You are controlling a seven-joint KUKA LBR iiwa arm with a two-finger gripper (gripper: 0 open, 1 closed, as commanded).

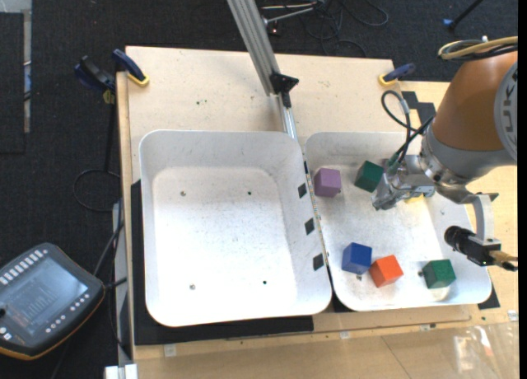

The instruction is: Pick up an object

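Hand (385, 196) beside dark green cube (370, 175)

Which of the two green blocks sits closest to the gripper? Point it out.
The green block at the back of the right bin, just right of the purple block. It sits right beside the gripper; the other green block lies near the front corner.

There are two white bins, a left bin (222, 229) and a right bin (412, 229). I count five blocks, all in the right bin. Two are green: one green block (370, 175) just left of the gripper (387, 198), and another green block (438, 273) well below it. There is one purple block (328, 181) farther left of the gripper. One blue block (356, 257) and one orange block (385, 270) sit side by side below the gripper. One arm reaches in.
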